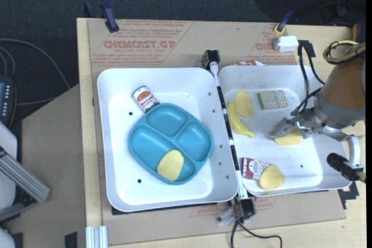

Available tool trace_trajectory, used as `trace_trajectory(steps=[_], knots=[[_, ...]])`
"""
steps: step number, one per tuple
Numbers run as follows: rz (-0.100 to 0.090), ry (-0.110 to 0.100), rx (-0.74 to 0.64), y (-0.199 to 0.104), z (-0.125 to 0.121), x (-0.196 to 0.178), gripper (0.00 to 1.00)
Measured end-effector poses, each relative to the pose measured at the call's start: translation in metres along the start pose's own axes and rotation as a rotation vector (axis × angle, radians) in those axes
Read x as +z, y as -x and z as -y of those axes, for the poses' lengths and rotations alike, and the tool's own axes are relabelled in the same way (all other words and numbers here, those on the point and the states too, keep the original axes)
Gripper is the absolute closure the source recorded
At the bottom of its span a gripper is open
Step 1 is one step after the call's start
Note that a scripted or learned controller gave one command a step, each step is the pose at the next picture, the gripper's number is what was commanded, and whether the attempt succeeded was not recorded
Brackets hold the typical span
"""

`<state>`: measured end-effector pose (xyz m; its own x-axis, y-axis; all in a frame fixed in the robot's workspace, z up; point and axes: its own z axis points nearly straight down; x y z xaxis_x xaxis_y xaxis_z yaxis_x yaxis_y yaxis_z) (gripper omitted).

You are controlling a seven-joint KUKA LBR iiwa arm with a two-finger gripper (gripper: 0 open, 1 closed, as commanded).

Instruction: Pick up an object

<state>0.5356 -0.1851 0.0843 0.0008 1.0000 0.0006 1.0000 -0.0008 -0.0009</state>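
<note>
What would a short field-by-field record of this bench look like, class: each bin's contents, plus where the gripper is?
left bin: blue divided plate bearing a yellow piece; small can beside the plate
right bin: banana, yellow chip, green packet, red-and-white packet, yellow lump, yellow slice
gripper: low in the right bin, just above the yellow slice
hold: unclear

A flat yellow piece (289, 139) lies in the right bin (311, 180), mid-floor
</note>
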Motion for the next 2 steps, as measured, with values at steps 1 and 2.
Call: trace_trajectory(steps=[1,2], knots=[[0.001,0.002,0.000,0.000,0.000,-0.010,1.00],[0.000,0.003,-0.003,-0.058,-0.025,-0.034,1.00]])
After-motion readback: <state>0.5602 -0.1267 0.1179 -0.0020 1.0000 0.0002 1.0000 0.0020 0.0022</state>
